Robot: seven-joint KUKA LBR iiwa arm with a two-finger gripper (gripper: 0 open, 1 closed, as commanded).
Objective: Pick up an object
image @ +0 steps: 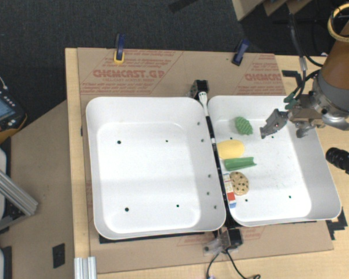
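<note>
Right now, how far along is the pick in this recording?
Done: nothing looks lifted. The green ridged piece, yellow object, green flat piece and cookie-like disc all lie in the right bin. In hand: the gripper hovers above that bin, right of the green ridged piece, with nothing between its fingers. Left: descending, closing on an object and lifting it.

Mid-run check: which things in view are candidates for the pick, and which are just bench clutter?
Pick candidates, all in the right white bin:
ridged green block
yellow rounded piece
flat green strip
speckled tan cookie
gripper above the bin

Lying about:
left white bin
blue clamps
cardboard sheet
</note>
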